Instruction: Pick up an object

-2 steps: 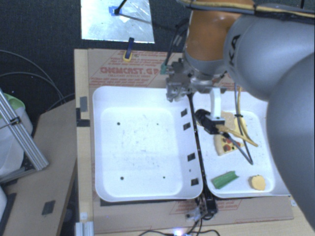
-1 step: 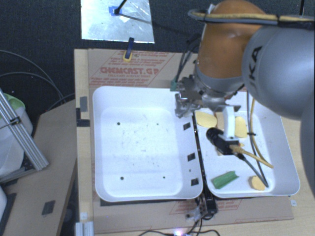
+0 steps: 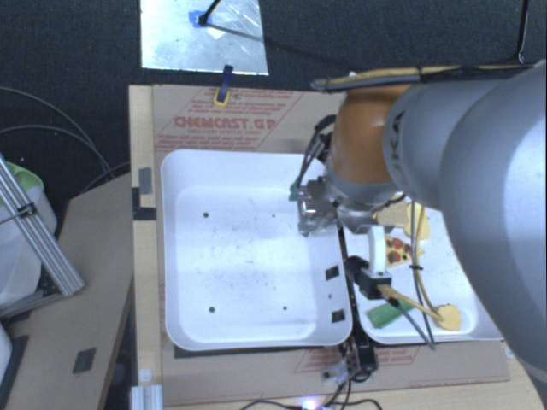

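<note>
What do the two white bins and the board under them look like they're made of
The left bin and the right bin look like moulded plastic: smooth, slightly glossy white walls with rounded corners. The board beneath looks like corrugated cardboard, matte tan with red printed lettering, though its edges are too small to confirm fluting.

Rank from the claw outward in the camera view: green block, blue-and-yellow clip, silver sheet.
1. Green block, in the right bin, below the claw.
2. Blue-and-yellow clip, on the cardboard above the left bin.
3. Silver sheet, on the dark floor, top left.
</note>
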